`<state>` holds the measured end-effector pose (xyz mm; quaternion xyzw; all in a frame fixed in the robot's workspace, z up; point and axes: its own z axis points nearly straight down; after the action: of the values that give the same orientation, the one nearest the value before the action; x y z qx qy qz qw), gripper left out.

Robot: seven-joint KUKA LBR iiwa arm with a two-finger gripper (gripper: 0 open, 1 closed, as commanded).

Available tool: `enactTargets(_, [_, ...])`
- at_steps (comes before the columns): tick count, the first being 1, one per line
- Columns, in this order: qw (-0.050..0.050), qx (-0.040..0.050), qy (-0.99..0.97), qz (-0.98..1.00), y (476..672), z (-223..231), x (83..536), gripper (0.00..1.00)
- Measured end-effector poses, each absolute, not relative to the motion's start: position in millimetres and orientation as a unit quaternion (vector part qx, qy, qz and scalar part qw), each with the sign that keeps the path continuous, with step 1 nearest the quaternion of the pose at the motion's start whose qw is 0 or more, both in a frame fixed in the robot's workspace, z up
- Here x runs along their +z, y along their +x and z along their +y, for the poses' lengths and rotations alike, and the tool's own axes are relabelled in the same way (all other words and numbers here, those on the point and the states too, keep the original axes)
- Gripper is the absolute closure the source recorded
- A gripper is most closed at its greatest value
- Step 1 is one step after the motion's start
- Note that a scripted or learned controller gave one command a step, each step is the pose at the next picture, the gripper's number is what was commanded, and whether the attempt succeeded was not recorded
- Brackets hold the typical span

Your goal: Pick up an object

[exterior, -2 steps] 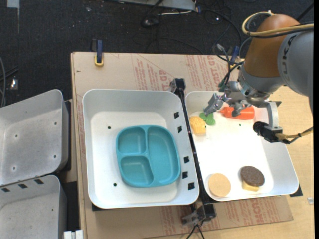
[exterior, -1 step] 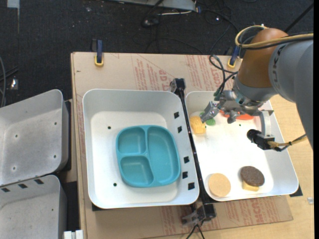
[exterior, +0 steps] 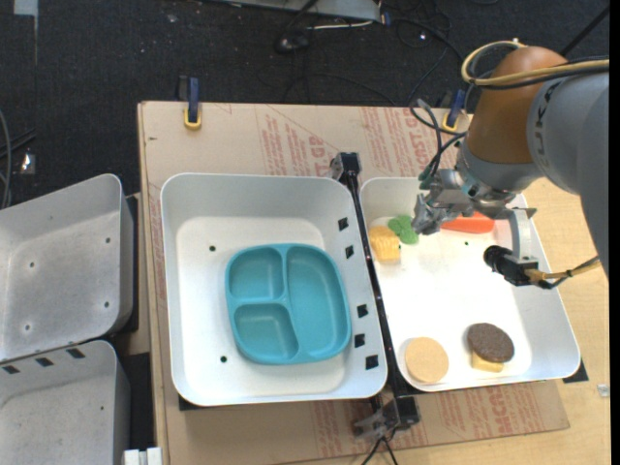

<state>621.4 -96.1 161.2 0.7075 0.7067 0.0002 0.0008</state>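
In the right bin (exterior: 542,327), a green piece (exterior: 403,231) lies beside a yellow corn-like piece (exterior: 386,247) near the back left corner. An orange-red carrot-like piece (exterior: 473,226) lies just right of them, partly under the arm. My gripper (exterior: 427,217) hangs low over the back of this bin, its tip between the green piece and the orange-red one and close to the green one. Nothing is visibly held. Near the bin's front lie a tan round disc (exterior: 425,359) and a brown-topped round piece (exterior: 489,343).
The left bin (exterior: 194,260) holds a teal divided plate (exterior: 288,302). A black divider (exterior: 366,279) runs between the bins. A black cable fitting (exterior: 506,263) hangs from the arm over the right bin. White lids (exterior: 58,260) lie off the bench at the left.
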Motion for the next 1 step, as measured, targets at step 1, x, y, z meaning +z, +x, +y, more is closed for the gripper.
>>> enactTargets(1, [0.002,0.0014,0.708,0.706,614.1,-102.6,215.9,1.0])
